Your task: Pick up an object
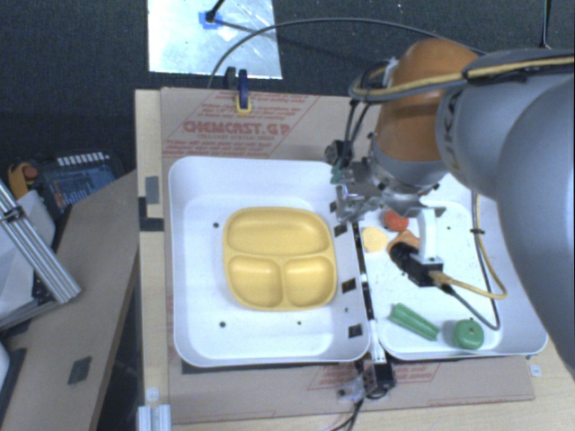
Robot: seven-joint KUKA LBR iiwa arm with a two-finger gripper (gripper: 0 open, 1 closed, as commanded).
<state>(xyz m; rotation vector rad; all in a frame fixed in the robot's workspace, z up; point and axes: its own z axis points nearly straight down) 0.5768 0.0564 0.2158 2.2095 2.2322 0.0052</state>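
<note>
Right bin (503,344) under down-reaching arm (449,106)

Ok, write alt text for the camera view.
A grey robot arm reaches from the right over the right bin, which holds green pieces and small orange and yellow items. The left bin holds a yellow divided tray.

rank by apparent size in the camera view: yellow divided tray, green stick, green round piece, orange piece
1. yellow divided tray
2. green stick
3. green round piece
4. orange piece, partly hidden by the arm, so its rank is unsure
</note>
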